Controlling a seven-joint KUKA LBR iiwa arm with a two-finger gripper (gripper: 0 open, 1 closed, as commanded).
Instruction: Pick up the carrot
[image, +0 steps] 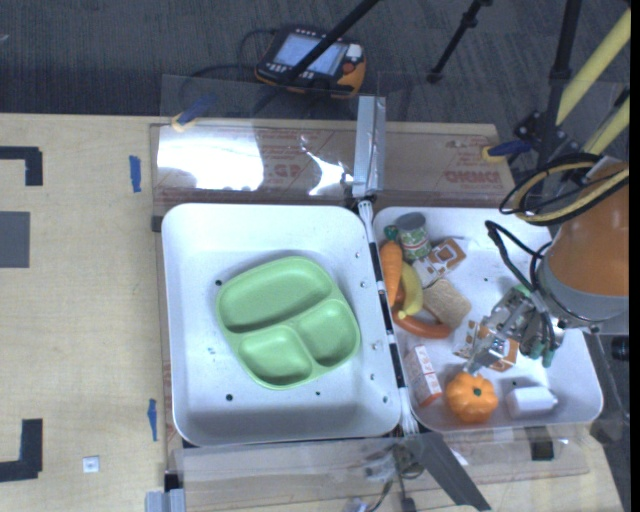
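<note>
Left bin (190, 300) with green tray (288, 320); right bin (580, 375) with arm (590, 260), its gripper (497, 345) low over the clutter just above a pumpkin (470, 396), finger spread not discernible; carrot (391, 268) lies along the bin's left wall beside a banana (409, 287), well apart from the gripper

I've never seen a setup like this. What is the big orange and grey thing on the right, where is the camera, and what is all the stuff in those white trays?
The camera looks down from above on two shallow white bins. The orange-and-grey shape is a robot arm reaching in from the right. Its gripper, a two-finger claw, hangs over the right bin. I can't tell whether its fingers are open. The left bin holds a green divided plate. The right bin holds toy food: a carrot by the left wall, a banana, a small pumpkin, a can and a white block. The carrot lies apart from the gripper.
</note>
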